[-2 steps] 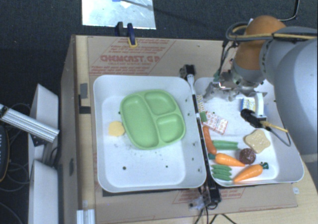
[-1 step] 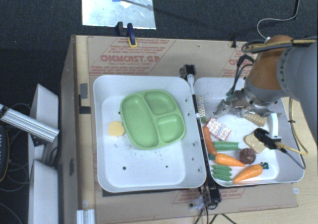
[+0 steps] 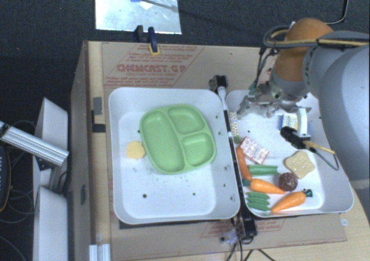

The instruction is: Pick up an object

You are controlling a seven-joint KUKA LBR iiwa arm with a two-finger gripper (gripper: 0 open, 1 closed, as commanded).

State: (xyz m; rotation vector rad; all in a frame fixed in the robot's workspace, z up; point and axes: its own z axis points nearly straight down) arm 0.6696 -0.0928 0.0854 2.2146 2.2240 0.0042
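A: Surface [image 3: 173, 66]: cardboard-covered, bearing two white bins side by side.

B: Entered. Arm [image 3: 341, 92]: grey, orange band above the wrist, reaching in from the right.

A: Left bin [image 3: 118, 155]: shallow, white. Right bin [image 3: 341, 196]: same make, crowded at its near end.

B: Green plate [image 3: 176, 138]: three compartments, flat in the left bin.

A: Hand [image 3: 267, 103]: over the far end of the right bin, above bare floor. Open or closed: cannot tell.

B: Likely candidates for the pick, all in the right bin. Carrots, three: [image 3: 267, 185], [image 3: 289, 199], [image 3: 243, 167]. Toast slice [image 3: 299, 164]. Checked packet [image 3: 253, 150]. Pea pods [image 3: 263, 169].

A: Blue-and-white carton [image 3: 288, 121]: just beside the hand, nearest of the lot. Brown round piece [image 3: 288, 181]: between the toast slice and a carrot, touching or nearly so.

B: Yellow piece [image 3: 135, 150]: left bin, just beside the green plate.

A: Hazards, as judged. Descent straight down: closure on bare floor, nothing caught.

B: Reach into the near cluster: two items pinched together, or a neighbour shoved aside, for want of space between them.

A: Carrots: tapered and round, apt to slip out. Toast slice and checked packet: flat, hard to get under. Blue-and-white carton: near the far wall, liable to be pushed against it rather than gripped.
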